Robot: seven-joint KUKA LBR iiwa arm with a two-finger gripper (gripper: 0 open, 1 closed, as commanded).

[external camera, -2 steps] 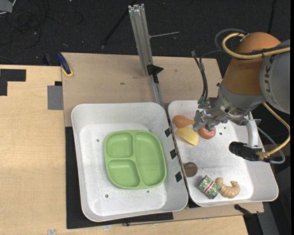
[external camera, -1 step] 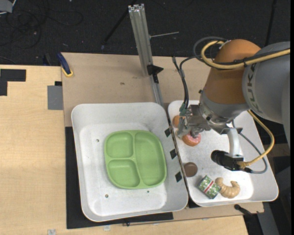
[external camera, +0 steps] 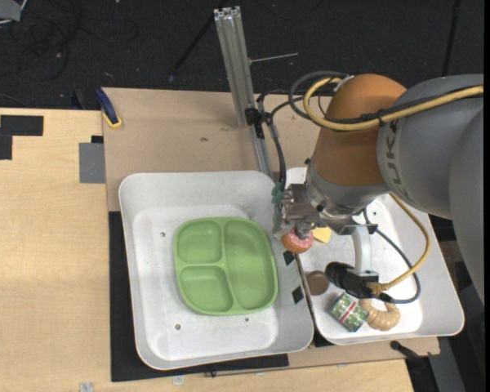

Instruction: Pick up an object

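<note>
**Gripper over the seam between two bins, with a pink object directly beneath it**

The arm [external camera: 429, 158] enters from the right of the frame. Its orange band [external camera: 355, 137] sits at centre right, above the gripper [external camera: 294, 217]. The gripper hangs just right of centre, over the seam where the two white bins meet. How far it is open cannot be told from this angle, because the wrist covers it from above.

A pink round object [external camera: 296, 240] lies immediately below the gripper and appears to touch its underside. Whether it is gripped or merely lies there cannot be told. A small yellow piece [external camera: 322, 236] sits against the pink object's right side.

The lower-right bin [external camera: 429, 305] also holds:
- a brown round object [external camera: 316, 282] near its left wall
- a green carton [external camera: 347, 311], tilted, toward the bottom of the frame
- a tan curved object [external camera: 382, 316] just beside the carton on the right

The lower-centre bin [external camera: 147, 219] holds a green divided plate [external camera: 226, 265] with three compartments, lying flat.

Pale lettering on the grey arm housing is only partly visible and cannot be read in full. The print on the carton is too small to read.
</note>
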